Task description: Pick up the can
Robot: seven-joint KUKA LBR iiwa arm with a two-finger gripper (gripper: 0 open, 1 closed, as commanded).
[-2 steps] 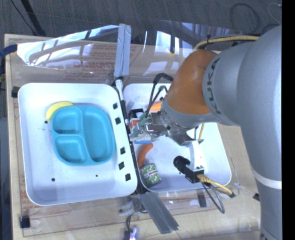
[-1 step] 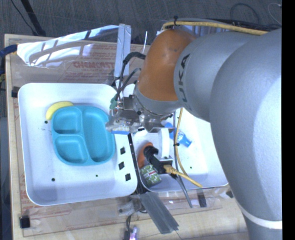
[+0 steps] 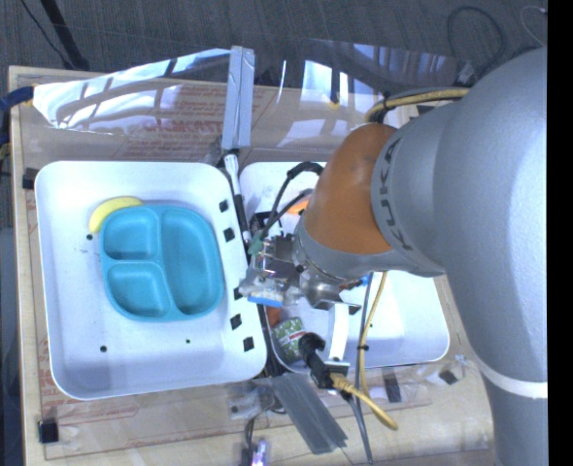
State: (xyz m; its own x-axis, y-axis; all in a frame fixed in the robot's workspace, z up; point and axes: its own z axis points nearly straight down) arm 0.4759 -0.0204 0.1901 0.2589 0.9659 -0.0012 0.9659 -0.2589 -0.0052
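Note:
My gripper [image 3: 267, 284] hangs low over the left end of the right bin [image 3: 418, 343], close to the wall between the two bins. The grey arm with its orange band [image 3: 364, 197] covers most of that bin. Just in front of the gripper lies a small object with a green and white label [image 3: 288, 332], which may be the can; it is partly hidden. A small blue and orange patch [image 3: 267, 301] shows right under the gripper, and I cannot tell what it is or whether it is held.
The left bin [image 3: 73, 357] holds a blue divided plate [image 3: 160, 260] with a yellow object [image 3: 115, 209] behind its far left corner. Black and yellow cables [image 3: 364, 396] trail over the right bin's front edge.

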